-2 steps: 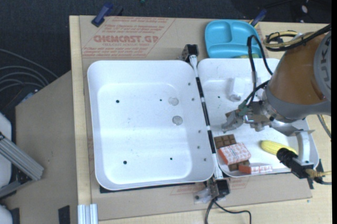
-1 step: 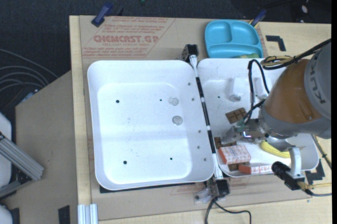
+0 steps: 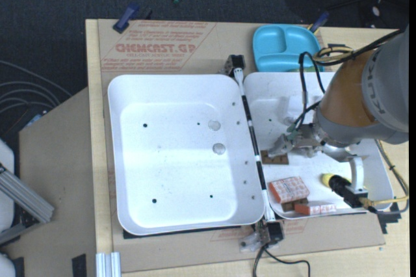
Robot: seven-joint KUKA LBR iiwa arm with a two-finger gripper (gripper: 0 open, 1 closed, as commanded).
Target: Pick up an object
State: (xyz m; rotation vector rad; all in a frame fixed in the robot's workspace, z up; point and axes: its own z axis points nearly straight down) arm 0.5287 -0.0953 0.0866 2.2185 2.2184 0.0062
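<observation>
Camera view looks down on the worktop (image 3: 156,48), where the arm (image 3: 354,100) leans low over the right bin (image 3: 273,90), probably because the loose things worth grabbing lie there. Its tip sits just beside a small brown piece (image 3: 278,158) close to that bin's left wall, toward the middle of the worktop; this looks like the intended pick. Wrist hardware crowds the jaws, so I cannot tell whether they are apart, together or clamped on the piece. Nearer the worktop's front edge, an orange box (image 3: 289,188), a brown block (image 3: 300,207) and a white tube (image 3: 320,209) lie bunched against the bin's front wall.
</observation>
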